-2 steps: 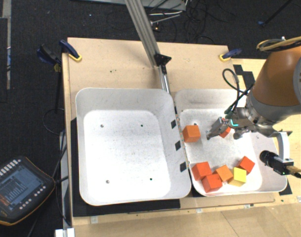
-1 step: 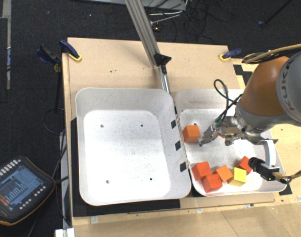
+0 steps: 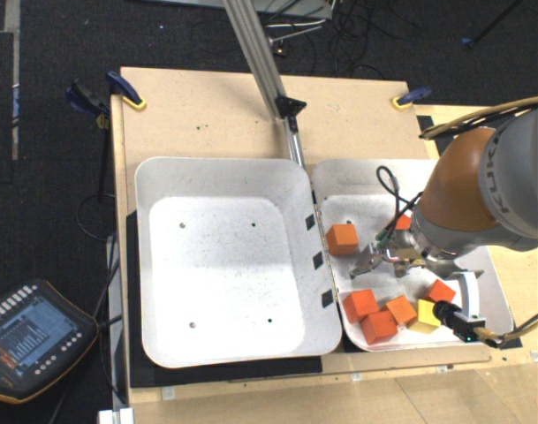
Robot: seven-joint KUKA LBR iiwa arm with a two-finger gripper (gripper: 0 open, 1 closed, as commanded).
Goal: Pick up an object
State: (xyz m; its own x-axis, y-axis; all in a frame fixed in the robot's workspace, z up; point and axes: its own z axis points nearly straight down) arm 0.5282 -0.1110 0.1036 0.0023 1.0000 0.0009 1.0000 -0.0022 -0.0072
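Note:
The right bin (image 3: 339,203) holds several blocks. An orange cube (image 3: 343,238) lies near its left wall. Three more orange blocks (image 3: 359,304) (image 3: 379,326) (image 3: 401,309) are grouped at the front, next to a yellow block (image 3: 426,314). Another orange block (image 3: 442,290) sits beside the arm, and a small orange piece (image 3: 403,223) peeks out behind the wrist. My gripper (image 3: 382,267) hangs low over the bin floor, right of and slightly nearer than the orange cube and behind the front group. It is open, with nothing between its fingers.
The left bin (image 3: 162,179) lies beside the right one, sharing a raised rim (image 3: 314,228). A slanted metal pole (image 3: 255,47) runs down to the bins' back edge. A teach pendant (image 3: 30,334) rests at the lower left, off the bench.

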